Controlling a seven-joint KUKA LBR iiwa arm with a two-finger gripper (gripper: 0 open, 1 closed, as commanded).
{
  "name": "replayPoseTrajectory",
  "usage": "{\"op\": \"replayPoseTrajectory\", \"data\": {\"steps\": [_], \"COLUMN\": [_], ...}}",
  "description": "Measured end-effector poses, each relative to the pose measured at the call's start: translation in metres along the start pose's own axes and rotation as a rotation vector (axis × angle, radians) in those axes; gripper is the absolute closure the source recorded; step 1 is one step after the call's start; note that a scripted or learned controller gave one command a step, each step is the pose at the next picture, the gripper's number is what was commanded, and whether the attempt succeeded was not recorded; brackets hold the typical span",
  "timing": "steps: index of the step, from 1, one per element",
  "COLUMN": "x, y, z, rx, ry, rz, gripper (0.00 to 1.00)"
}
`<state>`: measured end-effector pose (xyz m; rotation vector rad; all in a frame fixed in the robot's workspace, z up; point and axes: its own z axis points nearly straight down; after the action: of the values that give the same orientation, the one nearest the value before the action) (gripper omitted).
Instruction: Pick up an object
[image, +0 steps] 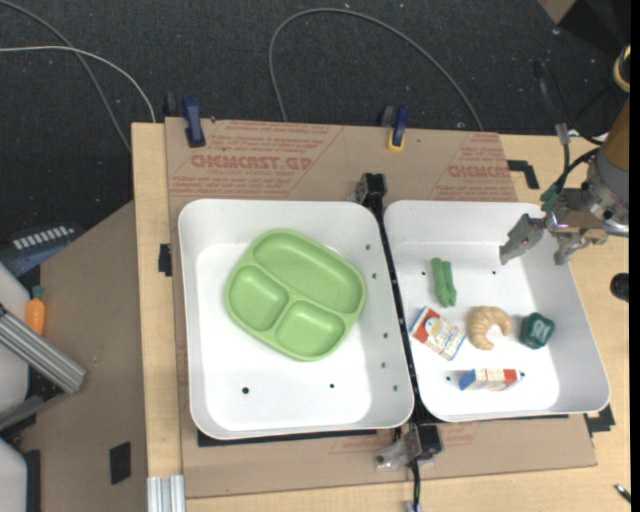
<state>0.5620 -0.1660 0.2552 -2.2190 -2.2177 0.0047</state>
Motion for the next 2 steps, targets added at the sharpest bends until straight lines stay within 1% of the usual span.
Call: {"op": "replayPoseTrajectory", "data": {"steps": [1,2], "x": [0.000,-0.004], "y": [0.001,-0.003], "z": [-0.003,0.058], "rx": [-0.006,-0.001], "ry": [-0.001,0.000], "rz": [-0.001,0.000], "gripper": [0.00,0.00]}}
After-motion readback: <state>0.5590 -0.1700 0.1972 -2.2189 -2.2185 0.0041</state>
